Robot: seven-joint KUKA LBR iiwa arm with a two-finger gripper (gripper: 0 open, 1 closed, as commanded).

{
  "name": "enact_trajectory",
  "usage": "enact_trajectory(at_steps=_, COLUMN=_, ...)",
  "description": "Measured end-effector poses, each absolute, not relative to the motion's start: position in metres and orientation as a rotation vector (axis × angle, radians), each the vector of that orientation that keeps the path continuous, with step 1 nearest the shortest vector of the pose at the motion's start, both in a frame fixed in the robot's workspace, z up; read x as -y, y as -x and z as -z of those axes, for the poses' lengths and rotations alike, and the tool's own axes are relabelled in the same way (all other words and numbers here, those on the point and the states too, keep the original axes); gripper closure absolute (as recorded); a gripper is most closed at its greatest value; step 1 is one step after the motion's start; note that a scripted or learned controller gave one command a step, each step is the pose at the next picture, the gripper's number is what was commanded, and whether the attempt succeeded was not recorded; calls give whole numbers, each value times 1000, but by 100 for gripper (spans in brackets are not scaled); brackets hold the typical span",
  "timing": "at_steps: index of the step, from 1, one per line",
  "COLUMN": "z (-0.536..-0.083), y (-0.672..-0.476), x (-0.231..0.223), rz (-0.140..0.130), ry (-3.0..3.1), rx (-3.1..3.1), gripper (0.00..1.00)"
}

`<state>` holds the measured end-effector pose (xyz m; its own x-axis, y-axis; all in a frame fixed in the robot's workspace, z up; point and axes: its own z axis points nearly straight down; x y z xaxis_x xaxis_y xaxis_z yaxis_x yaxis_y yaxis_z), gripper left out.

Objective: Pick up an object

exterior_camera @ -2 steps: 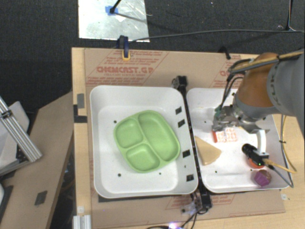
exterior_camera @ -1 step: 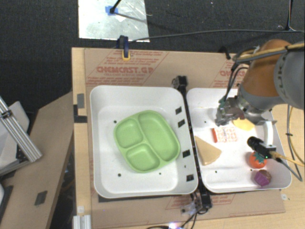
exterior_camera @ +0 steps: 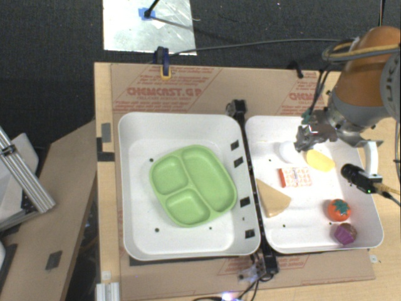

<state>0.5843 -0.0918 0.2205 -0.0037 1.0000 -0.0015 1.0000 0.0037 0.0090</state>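
Yellow piece [exterior_camera: 320, 161] lies just beside claw [exterior_camera: 305, 141], perhaps touching.

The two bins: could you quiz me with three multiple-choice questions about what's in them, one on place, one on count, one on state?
1. Where is the green tray?
A. left bin
B. right bin
C. on the bench

2. How many compartments has it?
A. two
B. three
C. five

3. What is on the tray?
A. the tomato
B. the yellow piece
C. nothing

Answers:
1 A, it lies inside the left bin.
2 B, its ridges mark out three wells.
3 C, the tomato and yellow piece sit in the right bin.
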Motion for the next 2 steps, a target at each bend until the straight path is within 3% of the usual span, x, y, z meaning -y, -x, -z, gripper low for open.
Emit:
enact_trajectory(at_steps=1, z=-263, y=-586, x=92, rz=-6, ry=-2213, rx=-2222, gripper=100)
enact_trajectory(at_steps=2, z=-264, y=-605, x=40, rz=-6, ry=-2210, rx=-2231, gripper=100)
